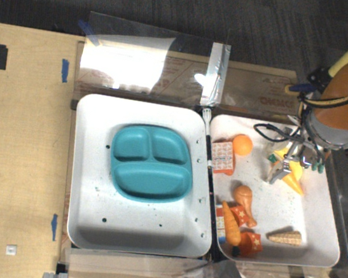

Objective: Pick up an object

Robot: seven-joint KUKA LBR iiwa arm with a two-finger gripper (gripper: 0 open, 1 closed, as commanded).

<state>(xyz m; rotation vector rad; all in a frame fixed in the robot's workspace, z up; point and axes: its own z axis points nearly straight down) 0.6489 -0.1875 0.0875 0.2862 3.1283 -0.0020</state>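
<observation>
The end effector (284, 165) hangs over the upper part of the right bin (317, 219), its metal fingers pointing down beside a yellow wedge (294, 178); whether they are spread or closed I cannot tell, since wires and clutter blur them. The yellow wedge lies just below and to the right of the fingertips, perhaps touching. In the same bin an orange ball (242, 145) sits near a small printed carton (222, 157) against the left wall. Lower down lie a drumstick-shaped toy (244, 201), a carrot (231, 225), a red piece (250, 243) and a waffle cone (285, 236) on its side. The left bin (87, 206) holds a teal divided plate (152, 163) with three compartments, on the wooden table (12, 144)
</observation>
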